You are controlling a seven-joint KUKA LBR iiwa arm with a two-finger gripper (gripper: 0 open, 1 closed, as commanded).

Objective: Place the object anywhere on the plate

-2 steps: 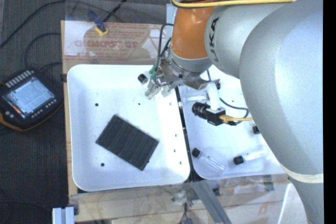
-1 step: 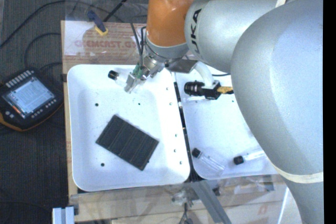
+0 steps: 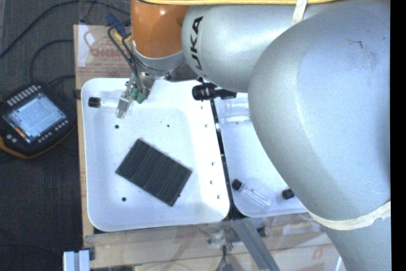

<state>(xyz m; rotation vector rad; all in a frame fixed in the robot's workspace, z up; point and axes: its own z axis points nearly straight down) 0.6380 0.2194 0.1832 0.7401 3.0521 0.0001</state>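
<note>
The plate [image 3: 153,172], a dark ribbed rectangle, lies flat in the left bin [image 3: 101,212], its long axis running from ten o'clock to four o'clock. The gripper [image 3: 129,98] hangs above the bin's far corner, so the plate sits at about five o'clock from it, well apart. Something small and greenish shows at the tip, perhaps the object, but whether the gripper holds it I cannot tell. A small clear item [image 3: 252,195] lies in the right bin [image 3: 238,136]

Arm [image 3: 266,41] — partial lettering "UKA" visible.
</note>
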